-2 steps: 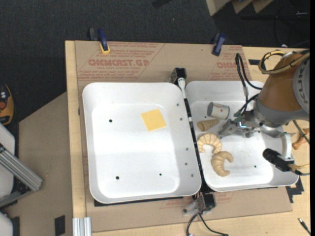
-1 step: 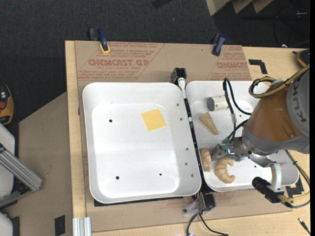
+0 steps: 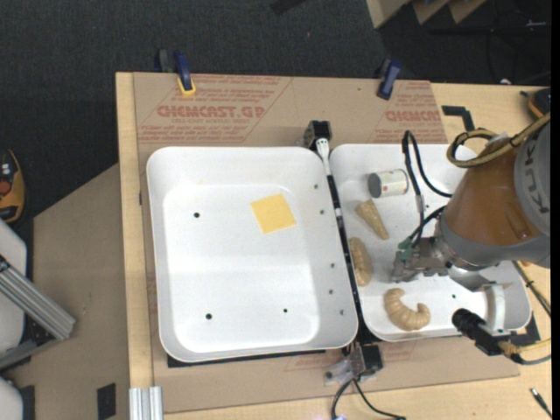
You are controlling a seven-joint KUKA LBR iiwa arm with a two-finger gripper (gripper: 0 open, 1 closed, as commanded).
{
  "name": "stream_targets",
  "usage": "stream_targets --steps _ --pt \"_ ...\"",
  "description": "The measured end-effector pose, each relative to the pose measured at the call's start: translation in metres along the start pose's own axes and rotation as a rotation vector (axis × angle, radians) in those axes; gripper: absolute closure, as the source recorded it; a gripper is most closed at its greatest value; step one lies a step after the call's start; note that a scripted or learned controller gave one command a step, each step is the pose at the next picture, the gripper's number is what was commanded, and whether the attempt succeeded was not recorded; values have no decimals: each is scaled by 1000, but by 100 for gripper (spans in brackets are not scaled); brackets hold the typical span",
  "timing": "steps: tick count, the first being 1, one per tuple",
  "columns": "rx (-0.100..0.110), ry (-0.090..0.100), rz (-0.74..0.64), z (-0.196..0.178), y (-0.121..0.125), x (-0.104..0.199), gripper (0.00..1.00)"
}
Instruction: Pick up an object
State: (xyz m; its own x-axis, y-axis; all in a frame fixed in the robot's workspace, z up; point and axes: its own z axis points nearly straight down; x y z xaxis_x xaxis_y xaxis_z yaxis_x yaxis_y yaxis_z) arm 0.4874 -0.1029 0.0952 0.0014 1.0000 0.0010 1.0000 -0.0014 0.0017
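Cardboard-topped bench [image 3: 254, 103] carries two white bins side by side on dark carpet. Landmark: the right bin [image 3: 350, 160]. Arm hangs low over its middle, gripper [image 3: 408, 261] down near the floor; whether it is apart or together can't be told. Inside this bin: a croissant [image 3: 406, 310] just below the gripper at the near edge, a bread roll [image 3: 360, 261] just left of it, a cone pastry [image 3: 373, 218] up-left, a small grey-and-white cylinder [image 3: 388, 183] toward the far end. Left bin [image 3: 175, 261] beside it holds a yellow square [image 3: 274, 213].
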Motion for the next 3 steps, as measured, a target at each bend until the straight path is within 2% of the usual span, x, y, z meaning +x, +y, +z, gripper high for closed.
stream_targets --steps 1,2,3 --pt "-6 -4 -4 11 87 -22 100" --pt "1 -2 -1 11 83 -22 0" --pt "-18 -4 -6 -222 108 1 0"
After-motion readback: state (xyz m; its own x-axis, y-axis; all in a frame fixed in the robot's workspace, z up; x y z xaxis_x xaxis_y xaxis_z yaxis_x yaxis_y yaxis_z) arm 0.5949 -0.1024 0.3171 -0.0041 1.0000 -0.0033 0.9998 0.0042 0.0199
